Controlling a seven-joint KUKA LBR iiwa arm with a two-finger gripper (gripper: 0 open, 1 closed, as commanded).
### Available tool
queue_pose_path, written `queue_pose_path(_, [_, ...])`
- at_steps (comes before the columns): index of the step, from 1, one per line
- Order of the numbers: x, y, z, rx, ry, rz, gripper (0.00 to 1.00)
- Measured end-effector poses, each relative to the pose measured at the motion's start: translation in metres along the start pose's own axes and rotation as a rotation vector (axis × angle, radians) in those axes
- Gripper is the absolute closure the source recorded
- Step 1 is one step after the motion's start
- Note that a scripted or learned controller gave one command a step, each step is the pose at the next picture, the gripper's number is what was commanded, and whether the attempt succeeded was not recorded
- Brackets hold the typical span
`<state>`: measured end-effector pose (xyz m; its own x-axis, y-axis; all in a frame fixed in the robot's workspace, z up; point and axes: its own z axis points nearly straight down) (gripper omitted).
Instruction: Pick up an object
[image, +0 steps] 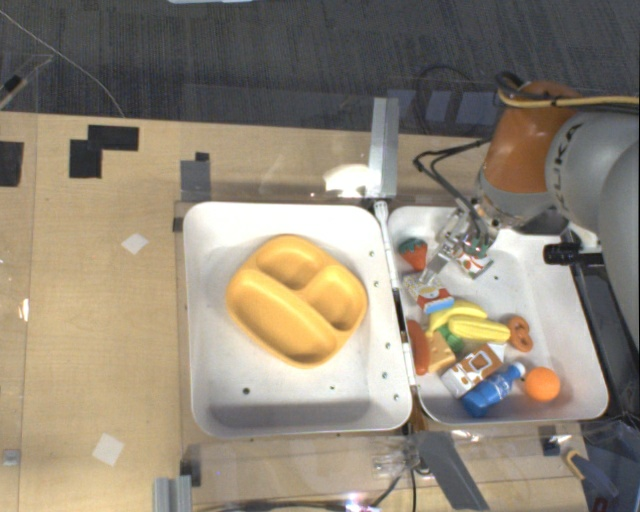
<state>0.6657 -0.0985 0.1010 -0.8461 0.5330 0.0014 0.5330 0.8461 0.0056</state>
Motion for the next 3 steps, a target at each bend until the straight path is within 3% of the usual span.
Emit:
queue_pose_path(1, [-0.006,0.004,-0.015,-0.012,-0.035,-0.007,1.0])
queue_pose_path(2, [0.0,0.002,-0.01,-0.002,-0.008,-0.008,0.0])
queue_pose_path(3, [0.007,0.001,0.001,-0.005,-0.014,0.138,0.0])
